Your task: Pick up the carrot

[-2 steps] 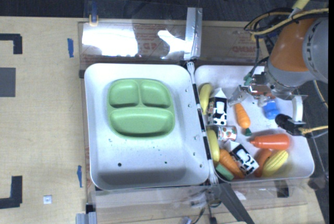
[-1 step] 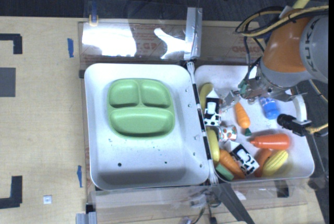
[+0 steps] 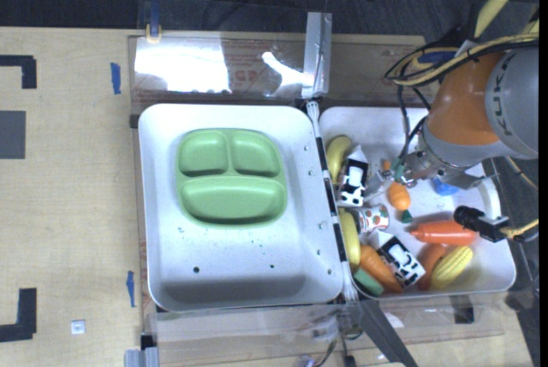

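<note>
Carrot (image 3: 442, 231) lying on its side in right bin (image 3: 505, 271), among toy foods near yellow corn (image 3: 452, 265). Gripper (image 3: 401, 177) hovering up-left of carrot, apart from it; cannot tell its opening.

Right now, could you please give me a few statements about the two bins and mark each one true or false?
1. The green divided plate lies in the left bin. True.
2. The carrot lies on the green plate. False: it lies in the right bin.
3. A banana lies near the wall between the bins. True.
4. The arm hangs over the left bin. False: it is over the right bin.
</note>
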`<control>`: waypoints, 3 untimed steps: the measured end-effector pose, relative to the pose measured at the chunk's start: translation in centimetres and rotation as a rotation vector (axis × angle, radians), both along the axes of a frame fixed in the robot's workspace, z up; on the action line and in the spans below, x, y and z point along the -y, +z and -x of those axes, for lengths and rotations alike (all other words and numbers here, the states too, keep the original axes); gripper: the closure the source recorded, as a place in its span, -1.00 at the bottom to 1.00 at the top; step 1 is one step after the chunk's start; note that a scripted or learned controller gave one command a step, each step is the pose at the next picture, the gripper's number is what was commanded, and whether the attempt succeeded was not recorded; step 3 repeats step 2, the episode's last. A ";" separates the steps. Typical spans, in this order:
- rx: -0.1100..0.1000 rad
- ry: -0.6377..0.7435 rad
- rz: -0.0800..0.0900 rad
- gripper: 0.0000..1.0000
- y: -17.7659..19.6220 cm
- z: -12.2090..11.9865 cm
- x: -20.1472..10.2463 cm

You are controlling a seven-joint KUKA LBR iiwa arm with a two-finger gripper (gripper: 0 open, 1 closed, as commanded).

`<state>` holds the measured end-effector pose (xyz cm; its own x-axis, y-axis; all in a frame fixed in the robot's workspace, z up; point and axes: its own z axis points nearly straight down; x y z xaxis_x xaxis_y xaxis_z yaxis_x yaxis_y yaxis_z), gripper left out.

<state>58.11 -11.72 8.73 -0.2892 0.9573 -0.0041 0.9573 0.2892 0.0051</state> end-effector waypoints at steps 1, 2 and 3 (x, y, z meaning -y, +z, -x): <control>0.004 -0.001 -0.001 1.00 1.1 -0.1 -0.1; -0.003 0.098 -0.001 1.00 17.8 1.2 -3.8; -0.003 0.098 -0.001 1.00 17.8 1.2 -3.8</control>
